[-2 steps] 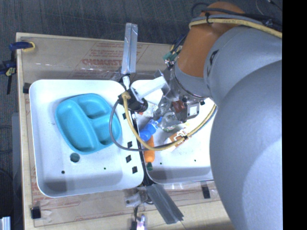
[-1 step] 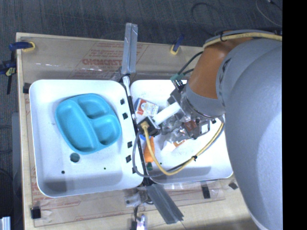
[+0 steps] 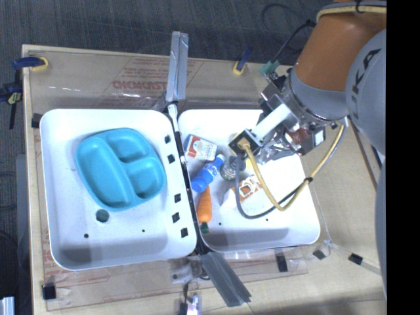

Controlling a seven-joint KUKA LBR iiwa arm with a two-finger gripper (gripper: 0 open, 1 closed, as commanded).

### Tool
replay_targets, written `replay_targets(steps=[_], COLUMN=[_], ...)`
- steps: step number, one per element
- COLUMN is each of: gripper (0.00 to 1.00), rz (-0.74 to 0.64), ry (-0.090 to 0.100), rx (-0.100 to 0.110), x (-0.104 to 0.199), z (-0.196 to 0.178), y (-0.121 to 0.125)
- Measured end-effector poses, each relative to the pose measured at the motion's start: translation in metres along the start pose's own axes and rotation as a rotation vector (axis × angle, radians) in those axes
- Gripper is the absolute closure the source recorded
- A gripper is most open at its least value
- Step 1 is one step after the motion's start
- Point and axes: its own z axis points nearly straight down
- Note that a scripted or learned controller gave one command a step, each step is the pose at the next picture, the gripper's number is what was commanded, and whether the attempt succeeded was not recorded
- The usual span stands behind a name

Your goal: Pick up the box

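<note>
Cardboard in red and white, the box [image 3: 200,148] lay in the far left part of the right bin [image 3: 308,228], close to the divider and just beside a blue bottle [image 3: 207,174]. It looked light and fairly stiff but easy to crush, so it was probably best pinched across its short sides. In the camera view the arm [image 3: 367,77] reached in from the right with its gripper [image 3: 274,151] tilted low over the bin's middle, apart from the box; whether it was open or closed could not be told.
</note>
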Motion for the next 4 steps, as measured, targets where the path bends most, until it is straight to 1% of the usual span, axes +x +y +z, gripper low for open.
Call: replay_targets(steps=[1,2,3,4], gripper=[1.0,1.0,1.0,1.0], rz=[-0.385,-0.412,-0.422,-1.285], ry=[0.0,-0.003,-0.008,-0.003], rx=[-0.001,-0.001,0.003,0.0], x=[0.004,0.012,0.013,0.023], z=[-0.056,0.002,-0.007,-0.012], y=[-0.046,-0.052,-0.054,-0.082])
